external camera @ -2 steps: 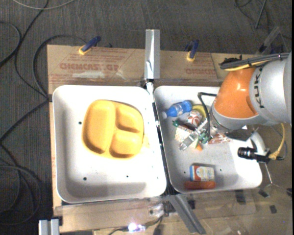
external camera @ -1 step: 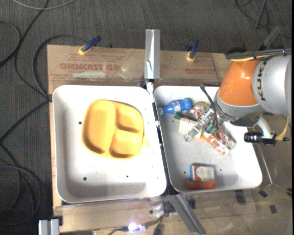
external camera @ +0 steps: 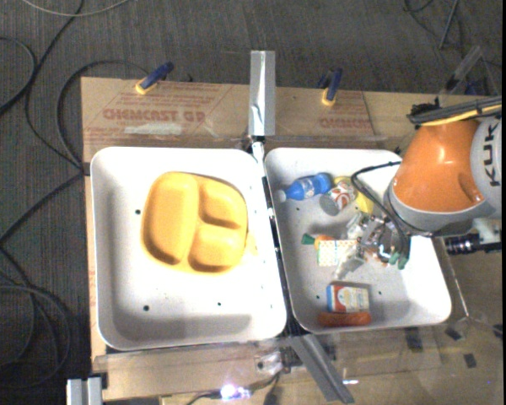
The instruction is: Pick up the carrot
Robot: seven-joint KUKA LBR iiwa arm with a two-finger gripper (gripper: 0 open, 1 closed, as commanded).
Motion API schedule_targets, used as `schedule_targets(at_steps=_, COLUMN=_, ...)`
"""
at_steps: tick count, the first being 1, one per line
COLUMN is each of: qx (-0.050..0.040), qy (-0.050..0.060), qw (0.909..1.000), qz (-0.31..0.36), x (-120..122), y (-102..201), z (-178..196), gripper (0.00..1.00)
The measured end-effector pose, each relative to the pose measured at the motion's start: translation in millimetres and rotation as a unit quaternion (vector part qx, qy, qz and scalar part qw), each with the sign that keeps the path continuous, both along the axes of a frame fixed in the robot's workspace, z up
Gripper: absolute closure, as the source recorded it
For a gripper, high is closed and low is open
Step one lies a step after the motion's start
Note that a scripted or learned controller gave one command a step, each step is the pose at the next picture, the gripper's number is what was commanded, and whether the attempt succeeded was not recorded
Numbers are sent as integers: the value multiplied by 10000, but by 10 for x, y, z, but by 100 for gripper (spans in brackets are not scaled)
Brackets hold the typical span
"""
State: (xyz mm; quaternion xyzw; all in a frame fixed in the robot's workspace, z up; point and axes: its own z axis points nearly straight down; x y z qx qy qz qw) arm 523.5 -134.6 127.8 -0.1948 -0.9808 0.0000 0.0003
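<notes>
Left bin (external camera: 118, 310): a yellow divided tray (external camera: 196, 222). Right bin (external camera: 422, 306): blue bottle (external camera: 304, 187), small can (external camera: 341, 197), carton (external camera: 348, 296), packet (external camera: 333, 250). Carrot (external camera: 345, 318) lies at the near rim, just below the carton, long axis left-right. Arm reaches in from the right; gripper (external camera: 364, 245) low over mid-bin, beside the packet, grip state unclear.
</notes>
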Motion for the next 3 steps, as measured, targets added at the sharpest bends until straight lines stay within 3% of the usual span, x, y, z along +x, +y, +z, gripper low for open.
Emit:
schedule_targets(at_steps=1, qx=2, qy=-39, qw=9887, qz=-1496, x=611, y=219, z=-376, gripper=100)
schedule_targets(at_steps=2, qx=-5, qy=0, qw=9585, qz=-2852, x=517, y=1062, z=635, gripper=100)
schedule_targets(at_steps=3, qx=-6, qy=0, qw=9588, qz=-2840, x=523, y=1074, z=720, gripper=100)
